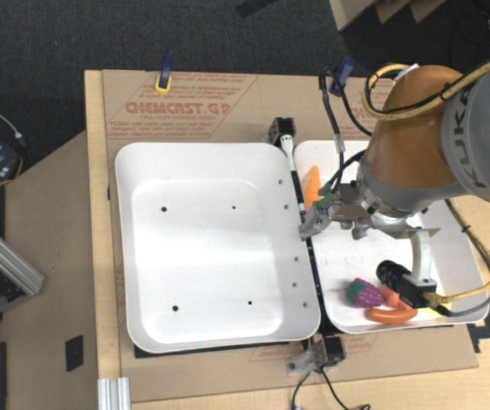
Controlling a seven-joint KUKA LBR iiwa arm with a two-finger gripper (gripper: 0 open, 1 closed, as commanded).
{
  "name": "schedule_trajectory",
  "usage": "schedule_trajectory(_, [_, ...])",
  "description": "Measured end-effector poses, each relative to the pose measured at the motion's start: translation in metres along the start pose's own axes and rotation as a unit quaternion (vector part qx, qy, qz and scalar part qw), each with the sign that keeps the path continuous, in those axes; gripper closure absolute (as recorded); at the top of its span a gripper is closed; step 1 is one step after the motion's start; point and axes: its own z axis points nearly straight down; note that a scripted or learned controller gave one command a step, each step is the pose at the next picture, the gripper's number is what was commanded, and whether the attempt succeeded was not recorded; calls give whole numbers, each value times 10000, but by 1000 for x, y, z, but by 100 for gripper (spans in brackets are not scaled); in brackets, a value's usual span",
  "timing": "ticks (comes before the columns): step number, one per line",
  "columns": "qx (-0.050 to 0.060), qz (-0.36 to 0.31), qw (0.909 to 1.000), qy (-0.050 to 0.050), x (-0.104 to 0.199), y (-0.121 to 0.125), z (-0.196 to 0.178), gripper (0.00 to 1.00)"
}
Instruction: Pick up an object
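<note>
The grey arm (pixel 416 135) with its orange band is reaching in from the right and hanging over the right bin (pixel 460 259); the gripper (pixel 317 219) is sitting low at that bin's left edge, against the wall it shares with the left bin (pixel 202 246); how wide it is standing cannot be told from this angle; a slim orange piece (pixel 312 184) is lying just beside it, toward the bin's far left corner; a purple grape-like toy (pixel 365 295) is resting near the front edge, close against a curved orange-red piece (pixel 390 315); both bins are sitting on a cardboard sheet (pixel 185 102).
</note>
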Motion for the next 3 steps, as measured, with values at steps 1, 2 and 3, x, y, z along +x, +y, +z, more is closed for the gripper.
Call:
schedule_trajectory(1, [-110, -59, 9999, 22, 22, 1, -125, 0])
schedule_trajectory(2, [-118, -71, 9999, 35, 74, -14, -248, 0])
schedule_trajectory(3, [-101, -80, 9999, 39, 122, -34, -339, 0])
